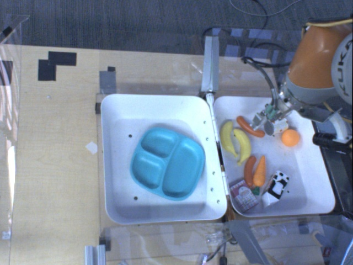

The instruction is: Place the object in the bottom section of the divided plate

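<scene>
Objects for the task lie in the right bin (309, 203), while the blue divided plate (168, 163) sits alone in the left bin (116, 148), its three sections bare. Both white bins rest side by side on a pale wooden bench (49, 148), with a metal rail (209, 65) running back from the seam between them, black tape patches (55, 64) at the bench's far left, and dark grey carpet (138, 10) beyond, crossed by a thin loose cable (259, 4). Counted, the right bin holds one yellow banana (236, 141), two reddish sausages, one at the far side (250, 127) and one nearer (250, 169), one orange carrot (259, 171) just beside that nearer sausage, one orange ball (290, 138), one black-and-white carton (277, 187), and one pinkish packet (244, 195) in the near left corner. The plate count is one. The grey arm with its orange band (322, 54) reaches in from the right, and the gripper (268, 121) hangs low over the far part of the right bin, between the far sausage and the orange ball and close to the sausage's right end. How wide the pincer stands I cannot tell, nor whether it touches anything; no object is seen caught in it.
</scene>
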{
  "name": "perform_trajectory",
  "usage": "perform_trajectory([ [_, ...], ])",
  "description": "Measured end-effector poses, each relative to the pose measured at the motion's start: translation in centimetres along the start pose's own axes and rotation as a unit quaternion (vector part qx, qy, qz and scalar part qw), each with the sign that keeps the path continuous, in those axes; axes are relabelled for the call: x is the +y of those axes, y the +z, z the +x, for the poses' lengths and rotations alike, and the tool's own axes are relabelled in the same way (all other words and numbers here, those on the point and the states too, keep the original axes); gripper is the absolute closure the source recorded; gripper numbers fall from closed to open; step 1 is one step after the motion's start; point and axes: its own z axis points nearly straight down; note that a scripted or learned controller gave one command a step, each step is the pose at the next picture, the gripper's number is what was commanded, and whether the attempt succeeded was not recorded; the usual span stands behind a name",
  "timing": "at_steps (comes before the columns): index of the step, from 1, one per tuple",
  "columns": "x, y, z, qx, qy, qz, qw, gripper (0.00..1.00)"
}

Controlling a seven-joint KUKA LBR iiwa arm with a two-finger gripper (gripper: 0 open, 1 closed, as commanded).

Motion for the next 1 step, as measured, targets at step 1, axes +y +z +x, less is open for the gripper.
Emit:
perform_trajectory([
  [1,3.55,11.94,-7.19,-0.001,-0.009,-0.001,1.0000,1.00],
])
